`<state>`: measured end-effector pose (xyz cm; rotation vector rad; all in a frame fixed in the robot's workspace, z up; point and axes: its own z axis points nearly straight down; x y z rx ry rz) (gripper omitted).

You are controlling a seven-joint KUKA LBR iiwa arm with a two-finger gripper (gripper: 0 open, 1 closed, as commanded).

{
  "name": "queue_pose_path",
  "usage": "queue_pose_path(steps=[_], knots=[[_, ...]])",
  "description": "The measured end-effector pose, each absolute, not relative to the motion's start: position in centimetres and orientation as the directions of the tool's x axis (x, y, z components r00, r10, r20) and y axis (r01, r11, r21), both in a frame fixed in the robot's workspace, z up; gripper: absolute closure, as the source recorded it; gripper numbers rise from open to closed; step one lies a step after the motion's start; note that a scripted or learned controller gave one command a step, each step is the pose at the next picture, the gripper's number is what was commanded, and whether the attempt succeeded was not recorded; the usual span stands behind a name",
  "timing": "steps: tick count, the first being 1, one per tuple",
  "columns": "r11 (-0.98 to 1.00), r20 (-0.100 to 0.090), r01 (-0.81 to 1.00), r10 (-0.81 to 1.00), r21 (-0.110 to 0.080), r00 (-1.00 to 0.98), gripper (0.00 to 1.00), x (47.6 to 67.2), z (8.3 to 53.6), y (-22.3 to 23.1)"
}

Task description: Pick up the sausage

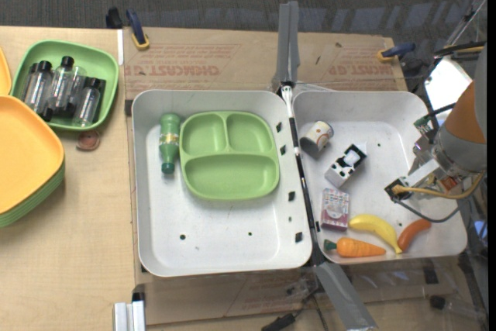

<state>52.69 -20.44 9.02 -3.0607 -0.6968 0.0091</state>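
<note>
sausage [413, 232]: front-right corner of right bin [364, 100], lower end just beside banana [376, 229]
gripper [428, 155]: over bin's right side, near sausage; open or closed, can't tell tbh
how to: imo grab mid-length, across the narrow way, keep off banana
shape/feel: small curved cylinder, reddish-orange, smooth, prob rolls

Upside-down red "CHEMCAST GP", on cardboard [232, 46]

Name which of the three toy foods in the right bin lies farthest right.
The reddish-orange sausage, tilted near the right bin's front; the yellow banana and orange carrot both lie to its left.
</note>
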Motion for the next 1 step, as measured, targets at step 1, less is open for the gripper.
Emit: queue_pose_path(steps=[1], knots=[[-0.978,-0.002,0.207,0.207,-0.005,0.978,1.00,52.46,9.11,-21.87]])
